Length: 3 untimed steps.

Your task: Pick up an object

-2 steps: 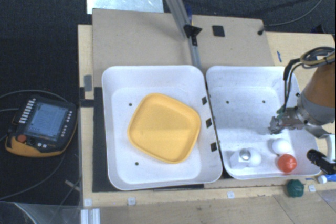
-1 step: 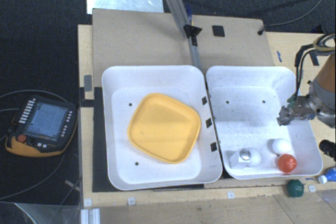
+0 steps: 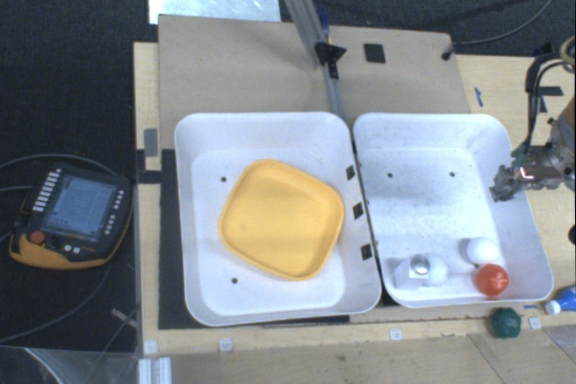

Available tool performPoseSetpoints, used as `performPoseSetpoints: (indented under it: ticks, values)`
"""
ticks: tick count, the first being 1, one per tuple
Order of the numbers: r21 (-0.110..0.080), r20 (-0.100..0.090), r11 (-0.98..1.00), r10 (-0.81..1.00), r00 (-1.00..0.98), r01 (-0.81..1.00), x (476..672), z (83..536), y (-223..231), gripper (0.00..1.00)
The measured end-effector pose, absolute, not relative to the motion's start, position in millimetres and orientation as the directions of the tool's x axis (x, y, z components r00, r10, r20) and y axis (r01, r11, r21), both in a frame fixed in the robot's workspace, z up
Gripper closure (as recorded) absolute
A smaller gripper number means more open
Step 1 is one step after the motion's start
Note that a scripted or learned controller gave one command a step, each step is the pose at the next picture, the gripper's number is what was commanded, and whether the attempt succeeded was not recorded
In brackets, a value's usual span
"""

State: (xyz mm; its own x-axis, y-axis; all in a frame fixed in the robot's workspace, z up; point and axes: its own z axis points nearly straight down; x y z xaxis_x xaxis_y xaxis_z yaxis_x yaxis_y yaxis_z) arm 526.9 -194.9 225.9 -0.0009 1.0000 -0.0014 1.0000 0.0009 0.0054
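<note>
A yellow square plate [image 3: 282, 218] lies in the left bin [image 3: 202, 283]. In the right bin [image 3: 423, 157], near its front edge, rest a white ball [image 3: 480, 250], a red ball [image 3: 491, 281] and a small white-and-silver object [image 3: 421, 269]. My gripper [image 3: 507, 184] hangs over the right rim of the right bin, well behind the balls and apart from them. Nothing is seen held in it.
A green ball [image 3: 505, 322] lies on the bench just in front of the right bin, with a blue item [image 3: 562, 302] at the right edge. A teach pendant [image 3: 72, 213] sits on the floor far left. A slanted pole [image 3: 301, 0] rises behind the bins.
</note>
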Motion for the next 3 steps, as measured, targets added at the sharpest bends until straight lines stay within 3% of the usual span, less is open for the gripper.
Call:
performPoseSetpoints:
  ticks: [1,3]
  values:
    - [0.004,-0.001,0.001,1.000,-0.001,1.000,527.8,267.0,-195.1,1.00]
    - [0.000,0.001,0.005,1.000,-0.005,1.000,545.2,257.6,-94.3,1.00]
